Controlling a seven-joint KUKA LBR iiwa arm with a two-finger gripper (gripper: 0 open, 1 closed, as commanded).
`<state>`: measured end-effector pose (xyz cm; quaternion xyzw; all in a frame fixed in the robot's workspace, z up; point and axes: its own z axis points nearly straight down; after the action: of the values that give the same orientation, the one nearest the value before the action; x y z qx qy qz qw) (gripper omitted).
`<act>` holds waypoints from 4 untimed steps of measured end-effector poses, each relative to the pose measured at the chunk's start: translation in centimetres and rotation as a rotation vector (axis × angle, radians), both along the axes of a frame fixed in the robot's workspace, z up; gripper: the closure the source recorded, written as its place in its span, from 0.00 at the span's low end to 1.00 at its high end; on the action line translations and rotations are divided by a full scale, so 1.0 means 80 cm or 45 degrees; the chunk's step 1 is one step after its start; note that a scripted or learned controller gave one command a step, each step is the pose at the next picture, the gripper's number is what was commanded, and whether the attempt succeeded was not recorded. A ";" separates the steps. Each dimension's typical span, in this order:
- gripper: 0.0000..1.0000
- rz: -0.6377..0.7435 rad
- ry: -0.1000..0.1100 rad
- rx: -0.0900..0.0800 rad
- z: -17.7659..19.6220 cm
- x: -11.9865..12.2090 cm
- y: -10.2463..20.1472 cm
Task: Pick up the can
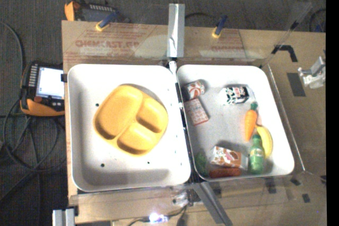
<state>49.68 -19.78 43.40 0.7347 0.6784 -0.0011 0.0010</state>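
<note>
Camera view. The can sits in the right bin, in its far left corner, just beside the wall shared with the left bin.

- Short cylinder, red-and-white label, pale metal end. It looks tipped, long axis slanting toward the far right, though this is hard to be sure of.
- Neighbours: flat red-and-white packet just below it; black-and-white carton to its right, apart.
- Pale metal piece at the right edge, beyond the bin rim, may be the hand; apart or together, cannot tell.

Judgement: from there the can lies leftward across the whole bin. Smooth, rigid and round, it could roll or slip unless gripped across its width.
</note>
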 end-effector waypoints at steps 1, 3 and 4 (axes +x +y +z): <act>1.00 -0.102 -0.001 0.001 0.000 -0.014 -0.028; 1.00 -0.169 0.001 0.001 -0.001 0.053 -0.023; 1.00 -0.399 0.001 0.002 -0.001 0.073 -0.023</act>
<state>55.48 -21.65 43.33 0.8314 0.5556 -0.0011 0.0001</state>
